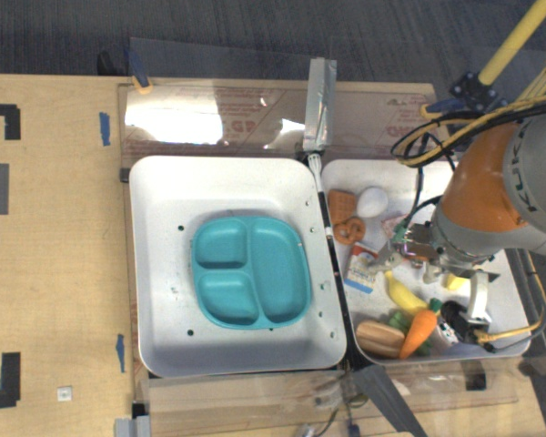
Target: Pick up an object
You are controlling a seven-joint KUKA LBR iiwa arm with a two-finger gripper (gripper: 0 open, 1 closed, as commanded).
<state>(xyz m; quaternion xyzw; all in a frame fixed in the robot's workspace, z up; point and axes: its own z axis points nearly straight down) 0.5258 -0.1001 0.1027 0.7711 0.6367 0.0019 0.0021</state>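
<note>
Seen from the camera above the bench, the things to pick from are all lying in the right bin [519,330], crowded toward its left and near sides. An orange carrot [419,330] with a green top is lying at a slant near the near wall, its tip pointing down toward a tan bread roll [379,337] that is resting just left of it. A small green thing [399,319] is sitting between the two, too small to make out. A yellow banana [403,294] is lying just beyond the carrot. Further left, a white card with a blue stripe [361,271] is lying flat close to the bin's left wall. Toward the far side a white ball [373,201] is sitting beside a brown pastry-like piece [346,217], the two nearly touching.

The gripper [425,248] is hanging over the middle of this bin, just beyond the banana and right of the card. The grey arm with its orange band is covering it from above, so how far it is spread, and whether anything is caught in it, is impossible to judge.

The left bin [155,198] is holding a teal plate [252,271] with three compartments, sitting flat near the bin's middle, well apart from the gripper
</note>
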